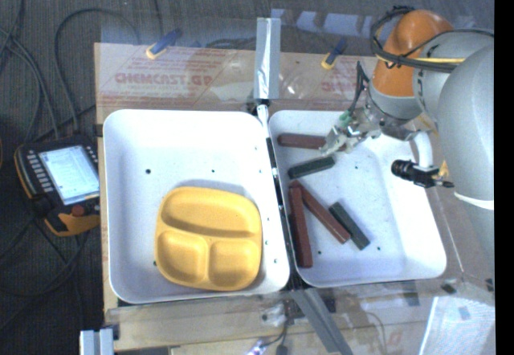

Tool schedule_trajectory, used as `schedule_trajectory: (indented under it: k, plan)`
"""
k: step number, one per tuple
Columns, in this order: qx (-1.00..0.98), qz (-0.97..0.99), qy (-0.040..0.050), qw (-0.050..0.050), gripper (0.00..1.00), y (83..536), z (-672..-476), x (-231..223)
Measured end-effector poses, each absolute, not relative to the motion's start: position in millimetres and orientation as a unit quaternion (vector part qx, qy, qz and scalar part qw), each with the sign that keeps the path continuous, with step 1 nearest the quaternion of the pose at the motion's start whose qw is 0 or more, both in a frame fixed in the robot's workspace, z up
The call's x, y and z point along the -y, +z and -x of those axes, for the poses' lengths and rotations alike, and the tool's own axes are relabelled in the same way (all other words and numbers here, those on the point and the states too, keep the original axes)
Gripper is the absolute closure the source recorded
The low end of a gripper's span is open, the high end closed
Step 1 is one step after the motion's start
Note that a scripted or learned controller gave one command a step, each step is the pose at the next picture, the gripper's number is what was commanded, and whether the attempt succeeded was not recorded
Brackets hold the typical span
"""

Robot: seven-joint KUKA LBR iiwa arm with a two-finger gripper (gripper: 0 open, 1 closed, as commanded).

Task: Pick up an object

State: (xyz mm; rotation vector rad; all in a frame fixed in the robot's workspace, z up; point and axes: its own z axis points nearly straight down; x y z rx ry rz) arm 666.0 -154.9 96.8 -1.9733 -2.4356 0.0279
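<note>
Yellow tray: a three-compartment plastic tray (pixel 210 238) lies flat in the left bin (pixel 128 144), toward its lower middle, one long compartment on the far side and two smaller ones on the near side.
Left bin: shallow, white, taking up the centre-left of the frame; its right wall touches the right bin (pixel 401 257).
Right bin: shallow, white, centre-right of the frame, with five bars on its floor.
Upper brown bar (pixel 302 140): lies nearly level near the bin's upper left, just left of the gripper.
Dark bar (pixel 311 168): tilted, just below the upper brown bar, apart from it.
Long brown bar (pixel 300 226): runs nearly straight down the frame, close to the bin's left wall.
Slanted brown bar (pixel 325 217): angles down to the right, its upper end meeting the long brown bar.
Dark grey bar (pixel 349 226): slants just right of the slanted brown bar, near the bin's middle.
Gripper (pixel 340 139): low over the upper part of the right bin, beside the right end of the upper brown bar; whether its tool is released or clenched cannot be told at this size.
Arm (pixel 450 96): grey, with an orange band, coming in from the upper right of the frame.
Pendant (pixel 63 177): handheld screen unit on the floor at the left edge.
</note>
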Motion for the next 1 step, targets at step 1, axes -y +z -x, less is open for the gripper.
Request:
schedule_trajectory:
  k: [1]
  plan:
    - [0.768,0.641,0.0009,0.000,1.00,183.5,-668.8,87.9]
